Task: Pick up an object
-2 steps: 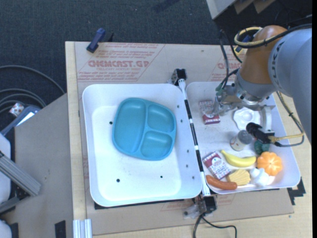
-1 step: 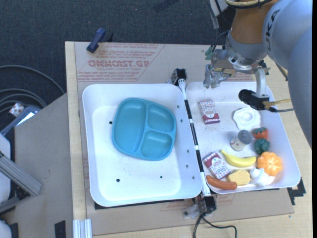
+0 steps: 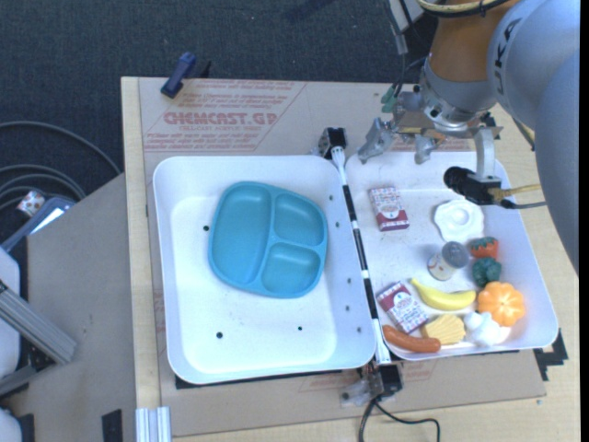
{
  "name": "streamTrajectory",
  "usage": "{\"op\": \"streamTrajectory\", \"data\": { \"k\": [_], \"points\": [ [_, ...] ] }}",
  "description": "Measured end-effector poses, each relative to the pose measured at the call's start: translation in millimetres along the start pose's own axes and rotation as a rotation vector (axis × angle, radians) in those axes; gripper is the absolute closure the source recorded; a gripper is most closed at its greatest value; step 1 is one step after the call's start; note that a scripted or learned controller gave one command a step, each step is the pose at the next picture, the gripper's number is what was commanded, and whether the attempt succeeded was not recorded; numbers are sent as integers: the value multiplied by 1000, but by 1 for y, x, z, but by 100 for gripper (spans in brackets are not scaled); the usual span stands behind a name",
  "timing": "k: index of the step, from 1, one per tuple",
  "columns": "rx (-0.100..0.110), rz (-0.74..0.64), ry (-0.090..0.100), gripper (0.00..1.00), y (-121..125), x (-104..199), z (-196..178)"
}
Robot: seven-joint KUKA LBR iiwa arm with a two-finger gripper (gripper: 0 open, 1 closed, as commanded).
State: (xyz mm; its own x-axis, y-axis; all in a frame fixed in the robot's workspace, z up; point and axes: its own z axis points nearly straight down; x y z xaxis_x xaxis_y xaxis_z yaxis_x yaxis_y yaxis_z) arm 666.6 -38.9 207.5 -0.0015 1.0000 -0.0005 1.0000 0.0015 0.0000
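The right bin (image 3: 534,274) holds toy food. A red and white carton (image 3: 388,208) lies near its back left, with a fried egg (image 3: 457,217) to its right. Farther forward are a grey can (image 3: 448,259), a banana (image 3: 444,296), an orange (image 3: 500,303), a red box (image 3: 402,306) and a sausage (image 3: 411,341). My gripper (image 3: 399,146) hangs over the bin's back edge, behind the carton. It is open, with nothing between its fingers (image 3: 373,144).
The left bin (image 3: 184,274) holds a blue divided plate (image 3: 270,239). A black ridge (image 3: 354,238) separates the two bins. The arm's grey body (image 3: 543,53) fills the upper right. A blue clip (image 3: 178,75) lies on the board behind the left bin.
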Motion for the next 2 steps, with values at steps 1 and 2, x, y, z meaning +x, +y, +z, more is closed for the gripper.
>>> {"op": "streamTrajectory", "data": {
  "k": [1,2],
  "points": [
    [2,3,1,0,-1,-61,105],
    [3,2,1,0,-1,-55,123]
  ]
}}
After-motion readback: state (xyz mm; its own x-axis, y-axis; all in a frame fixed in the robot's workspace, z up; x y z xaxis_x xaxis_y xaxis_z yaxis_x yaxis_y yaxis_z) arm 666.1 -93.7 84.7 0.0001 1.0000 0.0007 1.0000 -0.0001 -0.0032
